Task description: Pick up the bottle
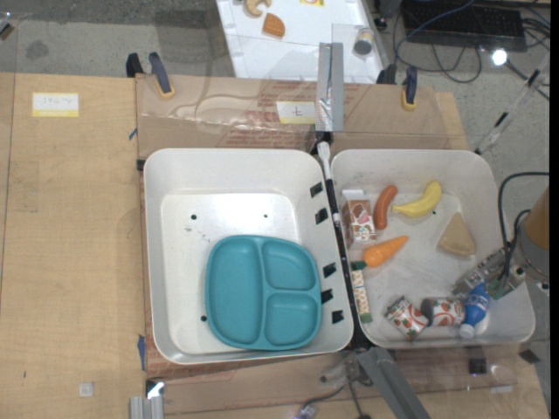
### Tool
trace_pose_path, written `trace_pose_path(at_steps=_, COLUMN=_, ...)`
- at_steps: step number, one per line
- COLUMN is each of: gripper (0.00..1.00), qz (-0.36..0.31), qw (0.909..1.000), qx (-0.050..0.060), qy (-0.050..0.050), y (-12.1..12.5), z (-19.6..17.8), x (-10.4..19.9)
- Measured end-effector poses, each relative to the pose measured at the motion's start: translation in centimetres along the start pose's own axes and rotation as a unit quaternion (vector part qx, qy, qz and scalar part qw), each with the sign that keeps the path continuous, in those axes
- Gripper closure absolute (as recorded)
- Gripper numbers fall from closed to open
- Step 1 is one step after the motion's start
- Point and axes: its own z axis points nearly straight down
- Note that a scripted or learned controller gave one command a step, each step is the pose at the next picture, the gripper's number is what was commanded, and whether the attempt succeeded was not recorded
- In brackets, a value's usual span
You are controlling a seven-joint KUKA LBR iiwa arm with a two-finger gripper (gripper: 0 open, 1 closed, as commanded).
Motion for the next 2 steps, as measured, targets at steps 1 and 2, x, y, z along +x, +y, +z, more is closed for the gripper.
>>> trace_pose_path(at_steps=1, gripper=1.00, qz=0.139, qw=0.9903, qx=0.005, qy=0.005, y=9.0, z=-8.8, x=12.8)
trace_pose_path(at_steps=2, gripper=1.00, qz=0.024, qw=0.9997, qx=0.004, qy=0.004, y=12.0, z=-12.9, x=4.5)
